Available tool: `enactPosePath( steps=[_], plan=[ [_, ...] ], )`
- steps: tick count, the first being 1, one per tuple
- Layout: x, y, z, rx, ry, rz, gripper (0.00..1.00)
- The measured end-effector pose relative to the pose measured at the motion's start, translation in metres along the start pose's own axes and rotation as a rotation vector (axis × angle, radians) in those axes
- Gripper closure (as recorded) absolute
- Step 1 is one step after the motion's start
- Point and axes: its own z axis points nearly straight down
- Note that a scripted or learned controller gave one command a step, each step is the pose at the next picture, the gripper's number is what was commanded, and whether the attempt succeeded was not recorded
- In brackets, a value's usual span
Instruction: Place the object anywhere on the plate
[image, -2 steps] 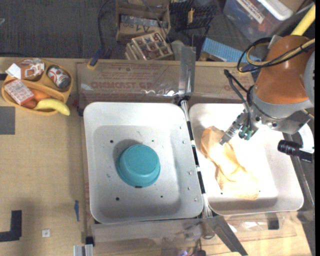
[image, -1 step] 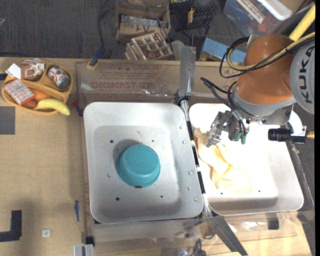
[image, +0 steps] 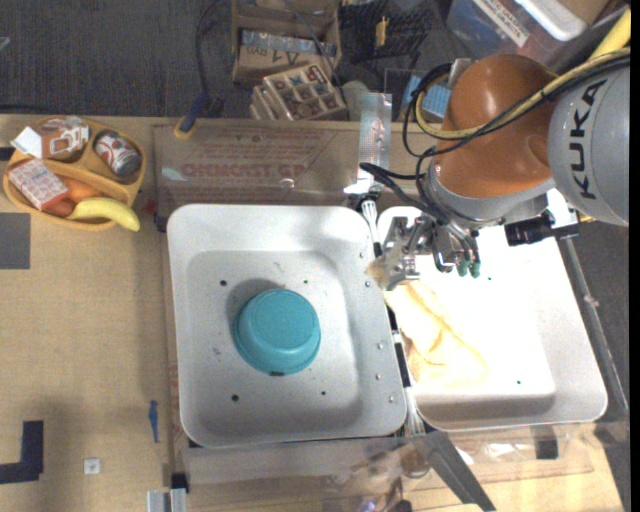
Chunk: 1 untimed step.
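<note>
Lettering "KUKA" marks the grey arm (image: 600, 120) above the pincer (image: 420, 255).

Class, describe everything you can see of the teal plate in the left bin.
The teal plate is round, with a smooth matte look like plastic. It seems to lie upside down, a flat raised base on top, though that is uncertain. It sits near the middle of the left bin, touching only the bin floor. Nothing rests on it.

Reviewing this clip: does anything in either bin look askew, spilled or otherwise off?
Yes. The teal plate in the left bin appears to lie upside down, domed side up, so there is no flat dish to set anything on. In the right bin, a pale yellowish object lies sprawled below the hand.
</note>
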Motion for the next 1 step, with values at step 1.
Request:
enactPosePath(
  steps=[1],
  plan=[
    [-0.0012,0.0537,0.0058,0.000,0.001,-0.005,1.00]
  ],
)
